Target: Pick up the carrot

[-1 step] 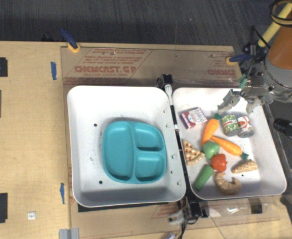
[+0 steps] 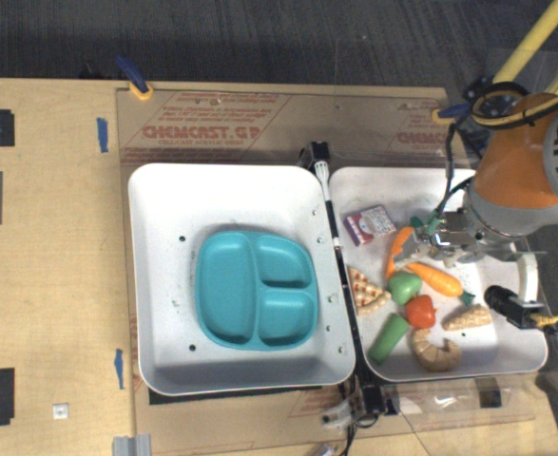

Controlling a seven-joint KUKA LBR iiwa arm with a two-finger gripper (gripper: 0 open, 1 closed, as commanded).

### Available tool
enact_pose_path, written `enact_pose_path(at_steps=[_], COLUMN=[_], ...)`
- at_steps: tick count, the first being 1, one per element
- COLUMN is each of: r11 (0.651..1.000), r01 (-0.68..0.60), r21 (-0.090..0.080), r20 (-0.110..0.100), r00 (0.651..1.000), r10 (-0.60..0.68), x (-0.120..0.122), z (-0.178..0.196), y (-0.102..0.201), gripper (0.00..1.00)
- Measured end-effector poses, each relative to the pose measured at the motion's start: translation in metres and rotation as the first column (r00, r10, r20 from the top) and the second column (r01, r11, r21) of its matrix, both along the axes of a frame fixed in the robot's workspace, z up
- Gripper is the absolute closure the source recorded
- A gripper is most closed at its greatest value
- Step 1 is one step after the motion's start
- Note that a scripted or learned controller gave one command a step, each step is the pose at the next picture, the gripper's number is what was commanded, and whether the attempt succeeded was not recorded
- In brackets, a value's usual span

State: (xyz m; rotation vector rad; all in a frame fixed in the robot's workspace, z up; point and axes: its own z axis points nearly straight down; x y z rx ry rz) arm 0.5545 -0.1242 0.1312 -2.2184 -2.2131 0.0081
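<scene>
Two orange carrot-like pieces lie in the right bin (image 2: 526, 350). One carrot (image 2: 435, 278) lies across the middle with its green end pointing right. A smaller orange piece (image 2: 398, 248) lies tilted to its upper left. My gripper (image 2: 447, 240) hangs just above and between them, over the upper end of the larger carrot, at the end of the grey arm with the orange band (image 2: 511, 174). The wrist body hides what lies directly under it.
Also in the right bin are a purple packet (image 2: 370, 222), a pizza slice (image 2: 367, 291), a green pepper (image 2: 404, 286), a red tomato (image 2: 421, 312), a green cucumber (image 2: 386, 337) and two bread pieces (image 2: 435, 351). A teal divided tray (image 2: 257, 288) sits in the left bin (image 2: 155, 255).
</scene>
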Motion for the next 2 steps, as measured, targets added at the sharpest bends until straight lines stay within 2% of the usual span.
enact_pose_path(at_steps=[1, 2], r11=[1.000, 1.000], r01=[-0.002, 0.001], r21=[-0.003, -0.003], r20=[0.015, 0.015], r00=[1.000, 1.000], r10=[0.002, -0.001], x=[-0.0191, -0.0190], z=[-0.0379, -0.0290], y=[-0.0333, -0.0338], gripper=[0.00, 1.00])
